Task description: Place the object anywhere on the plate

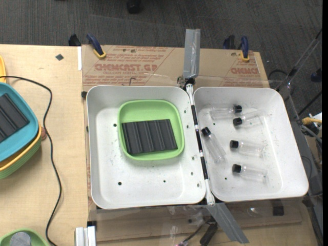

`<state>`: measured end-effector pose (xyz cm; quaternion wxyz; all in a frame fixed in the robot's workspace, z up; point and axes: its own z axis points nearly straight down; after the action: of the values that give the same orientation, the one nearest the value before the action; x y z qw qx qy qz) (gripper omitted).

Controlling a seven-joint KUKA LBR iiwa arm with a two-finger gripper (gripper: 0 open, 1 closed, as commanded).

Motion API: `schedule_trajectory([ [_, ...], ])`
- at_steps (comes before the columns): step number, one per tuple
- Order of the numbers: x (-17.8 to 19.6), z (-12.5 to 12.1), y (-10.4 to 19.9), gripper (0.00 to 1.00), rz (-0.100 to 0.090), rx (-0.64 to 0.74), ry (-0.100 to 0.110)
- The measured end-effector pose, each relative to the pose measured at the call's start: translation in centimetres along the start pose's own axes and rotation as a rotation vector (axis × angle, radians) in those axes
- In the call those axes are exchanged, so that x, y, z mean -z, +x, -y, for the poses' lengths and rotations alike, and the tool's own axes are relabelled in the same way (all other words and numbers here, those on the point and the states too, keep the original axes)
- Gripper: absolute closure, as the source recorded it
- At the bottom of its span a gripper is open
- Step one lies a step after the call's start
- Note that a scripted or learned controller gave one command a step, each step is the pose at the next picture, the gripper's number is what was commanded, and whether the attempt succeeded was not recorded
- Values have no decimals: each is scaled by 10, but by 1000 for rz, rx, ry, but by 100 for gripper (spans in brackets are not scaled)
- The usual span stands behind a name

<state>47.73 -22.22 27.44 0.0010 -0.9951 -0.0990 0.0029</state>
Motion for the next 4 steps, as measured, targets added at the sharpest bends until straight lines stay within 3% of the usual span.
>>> schedule_trajectory([
  [1,16,-1,0,0,-1,3,-2],
  [4,-21,0,0,0,1,0,0],
])
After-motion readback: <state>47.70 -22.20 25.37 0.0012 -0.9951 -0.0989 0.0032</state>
